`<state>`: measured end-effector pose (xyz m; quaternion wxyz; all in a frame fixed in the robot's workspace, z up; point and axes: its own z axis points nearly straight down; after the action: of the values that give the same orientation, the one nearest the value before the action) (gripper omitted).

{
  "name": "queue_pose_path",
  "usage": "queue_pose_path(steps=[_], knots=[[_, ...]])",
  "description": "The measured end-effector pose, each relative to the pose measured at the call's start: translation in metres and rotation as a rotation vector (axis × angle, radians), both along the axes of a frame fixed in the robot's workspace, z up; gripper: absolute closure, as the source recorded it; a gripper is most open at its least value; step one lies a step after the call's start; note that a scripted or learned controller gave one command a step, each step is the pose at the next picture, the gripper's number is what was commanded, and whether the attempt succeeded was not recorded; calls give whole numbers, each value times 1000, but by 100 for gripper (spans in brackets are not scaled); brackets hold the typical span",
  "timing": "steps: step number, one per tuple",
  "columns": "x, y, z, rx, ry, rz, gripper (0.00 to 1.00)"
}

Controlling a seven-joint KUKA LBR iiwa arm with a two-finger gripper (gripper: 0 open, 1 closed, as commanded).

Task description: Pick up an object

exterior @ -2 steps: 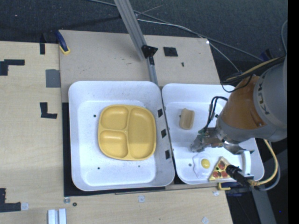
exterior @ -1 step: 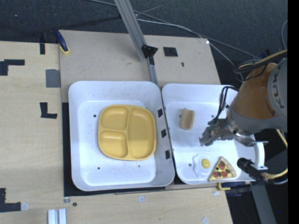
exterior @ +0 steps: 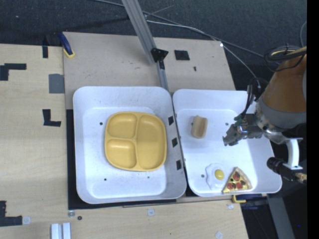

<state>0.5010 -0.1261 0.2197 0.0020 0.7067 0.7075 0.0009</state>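
Note:
The right bin holds three toy foods. A tan bread piece lies at its left middle. A fried egg and a pizza slice lie side by side near the front edge. My gripper hangs over the middle of this bin, to the right of the bread and above the egg and pizza in the view, with bare white bin floor around its tip. Nothing shows in its grasp. The grey arm with its orange band reaches in from the right.
The left bin carries a yellow plate with three compartments. A metal pole slants down to the gap between the bins at the back. Cables run across the bench behind the right bin.

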Motion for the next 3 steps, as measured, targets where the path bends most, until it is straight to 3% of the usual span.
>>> queue_pose_path(steps=[1, 3], knots=[[1, 0, 53, 0, 0, 0, 100], [-2, 96, 29, 2, 7, 4, 100]])
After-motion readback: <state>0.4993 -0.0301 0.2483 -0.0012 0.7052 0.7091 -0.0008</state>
